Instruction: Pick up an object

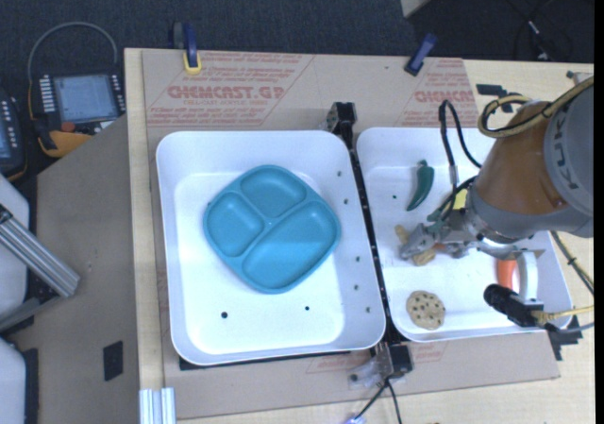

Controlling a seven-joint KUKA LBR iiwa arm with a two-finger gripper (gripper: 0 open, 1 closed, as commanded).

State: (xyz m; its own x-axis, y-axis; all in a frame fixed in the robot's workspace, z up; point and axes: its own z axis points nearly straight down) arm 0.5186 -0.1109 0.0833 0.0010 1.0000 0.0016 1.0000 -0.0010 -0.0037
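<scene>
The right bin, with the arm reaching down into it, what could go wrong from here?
The end effector sits low in the right bin over a tan item I cannot identify, so a grasp may miss or only nudge it. The cookie and green pepper lie close by and could get bumped. Cables looping over the arm might snag.

Arm (pixel 528 177) low, pincer (pixel 422 243) pointing left

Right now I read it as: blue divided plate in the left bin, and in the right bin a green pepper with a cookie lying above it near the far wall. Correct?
Nearly. The plate is in the left bin and the pepper in the right bin, but the camera view shows the cookie below the pepper, near the bin's front edge, not by the far wall.
</scene>
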